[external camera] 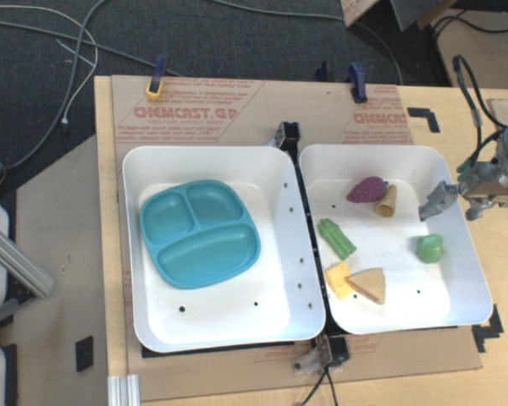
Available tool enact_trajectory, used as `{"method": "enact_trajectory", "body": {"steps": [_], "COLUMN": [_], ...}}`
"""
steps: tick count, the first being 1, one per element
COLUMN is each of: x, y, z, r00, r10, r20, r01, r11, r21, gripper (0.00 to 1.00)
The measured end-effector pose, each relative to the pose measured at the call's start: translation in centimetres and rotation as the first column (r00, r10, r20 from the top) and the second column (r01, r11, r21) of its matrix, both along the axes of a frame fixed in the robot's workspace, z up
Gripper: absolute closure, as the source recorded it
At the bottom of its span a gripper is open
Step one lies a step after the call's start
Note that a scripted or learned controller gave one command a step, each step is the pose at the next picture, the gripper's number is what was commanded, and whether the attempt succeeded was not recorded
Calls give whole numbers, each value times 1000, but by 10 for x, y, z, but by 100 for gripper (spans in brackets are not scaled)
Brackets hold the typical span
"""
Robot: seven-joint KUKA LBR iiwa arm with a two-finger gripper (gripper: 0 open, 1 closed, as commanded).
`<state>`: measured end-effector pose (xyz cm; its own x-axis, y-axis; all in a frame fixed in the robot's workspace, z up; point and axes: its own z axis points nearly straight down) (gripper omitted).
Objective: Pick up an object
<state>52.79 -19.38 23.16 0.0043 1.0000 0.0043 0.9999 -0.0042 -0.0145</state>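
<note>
Camera view, and the arm reaches in from the right edge of the frame, low over the right rim of the right-hand bin (pixel 457 311). Just its wrist and gripper (pixel 454 203) are visible, the fingers spread wide: one grey finger (pixel 435 200) juts left over the bin's upper right area, the other sits further right near the rim. Nothing between them, the gripper is holding nothing.

Down below it, a small green round toy (pixel 429 247) lies just under the left finger, close but apart from it. Across the bin, upper middle, a purple grape bunch (pixel 367 189) touches a tan cone-shaped piece (pixel 387 201). Left side of that bin, a green pod-shaped vegetable (pixel 336 238) lies at a slant. Lower middle, a yellow cheese wedge (pixel 339 279) sits against a tan bread-like slice (pixel 368 284).

Over in the left-hand bin (pixel 144 311), a teal divided plate (pixel 201 233) lies flat, left of centre. Both bins sit side by side on a cardboard sheet (pixel 195 108) held by blue clamps (pixel 158 66) at the top.
</note>
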Motion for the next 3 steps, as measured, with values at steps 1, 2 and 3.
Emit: {"method": "enact_trajectory", "body": {"steps": [1,2,3], "x": [3,6,10], "y": [1,2,-5], "z": [7,-55,-101], "r00": [1000,1000,1000], "r10": [4,4,4], "r20": [14,8,12], "r01": [-4,-4,-4], "r11": [1000,1000,1000], "r21": [-4,-1,-2], "gripper": [0,0,0]}}
